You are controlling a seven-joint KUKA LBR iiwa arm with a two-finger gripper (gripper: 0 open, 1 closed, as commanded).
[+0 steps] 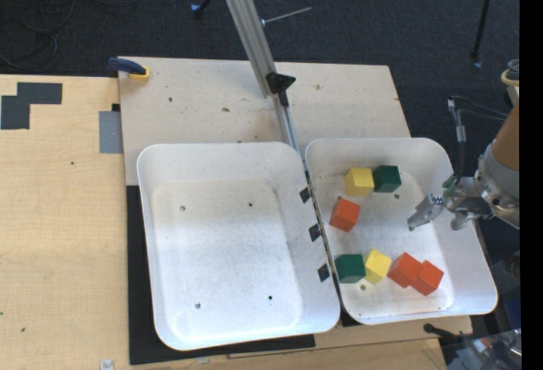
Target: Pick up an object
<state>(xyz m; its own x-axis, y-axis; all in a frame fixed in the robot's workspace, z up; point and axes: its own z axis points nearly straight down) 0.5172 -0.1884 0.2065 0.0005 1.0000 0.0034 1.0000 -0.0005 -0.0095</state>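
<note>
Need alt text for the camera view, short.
The robot's hand hangs over the right white plastic bin, which holds seven small blocks: two yellow, two green, three orange-red. The left white plastic bin sits beside it on the bench.

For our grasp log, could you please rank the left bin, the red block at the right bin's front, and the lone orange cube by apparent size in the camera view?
1. Left bin
2. Red block
3. Orange cube

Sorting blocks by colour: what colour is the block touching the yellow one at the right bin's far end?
Dark green, clearest in the camera view.
</note>
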